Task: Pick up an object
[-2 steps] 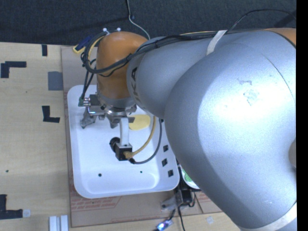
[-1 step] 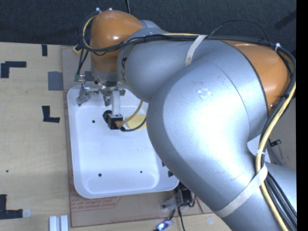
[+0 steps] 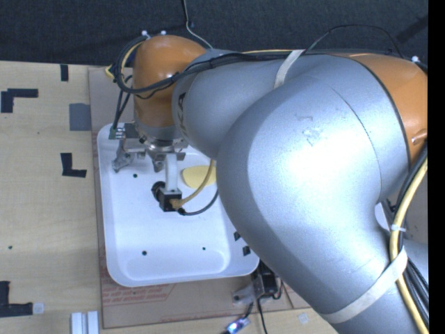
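Near edge: tabletop (image 3: 42, 256), pale wood-coloured, with black tape marks (image 3: 15, 303) seen at the near left corner. A brown sheet (image 3: 135, 296) with red print is seen under the near rim of the white bin (image 3: 163, 268).

Bin: shallow, with rounded corners. Its near half lies bare apart from two small dark dots (image 3: 144, 252) on the floor. Its right side is covered by the arm (image 3: 313, 165), a large grey body reaching in from the right and crossing toward the far left.

Mid bin: a pale yellow object (image 3: 195, 175), flat-looking, is seen lying on the bin floor toward the right. Its right part is hidden under the arm, so its full shape cannot be told.

Far half of bin: the hand (image 3: 144, 162) is seen pointing down over the bin's far left part, just left of the yellow object. Whether it is released or clenched cannot be told, and nothing is seen grasped in it. The orange band (image 3: 163, 61) sits directly above it.

Far left: more black tape marks (image 3: 69, 165) and a grey patch (image 3: 80, 115) are noted on the tabletop.
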`<state>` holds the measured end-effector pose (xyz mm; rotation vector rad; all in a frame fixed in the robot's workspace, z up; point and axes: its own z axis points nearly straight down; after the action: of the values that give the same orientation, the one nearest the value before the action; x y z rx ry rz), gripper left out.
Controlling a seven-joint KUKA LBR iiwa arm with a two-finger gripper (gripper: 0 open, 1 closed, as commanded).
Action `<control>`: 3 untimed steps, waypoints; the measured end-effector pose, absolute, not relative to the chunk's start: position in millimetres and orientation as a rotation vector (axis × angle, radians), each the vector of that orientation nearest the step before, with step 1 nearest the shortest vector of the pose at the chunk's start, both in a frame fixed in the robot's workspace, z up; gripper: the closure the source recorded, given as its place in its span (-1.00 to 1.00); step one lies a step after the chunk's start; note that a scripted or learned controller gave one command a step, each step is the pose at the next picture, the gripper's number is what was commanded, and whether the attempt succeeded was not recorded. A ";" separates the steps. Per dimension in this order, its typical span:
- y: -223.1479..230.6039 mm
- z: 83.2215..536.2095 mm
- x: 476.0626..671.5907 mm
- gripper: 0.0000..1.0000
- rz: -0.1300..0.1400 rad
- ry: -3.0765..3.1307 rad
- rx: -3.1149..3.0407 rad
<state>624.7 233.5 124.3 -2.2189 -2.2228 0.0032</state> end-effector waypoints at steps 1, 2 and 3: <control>233.6 136.6 566.3 1.00 0.007 -2.222 -2.217; 233.0 225.2 653.9 1.00 -0.013 -2.227 -2.224; 233.0 219.7 650.8 -1.00 0.003 -2.223 -2.220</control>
<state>650.8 233.0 219.7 -2.2198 -2.2232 0.0035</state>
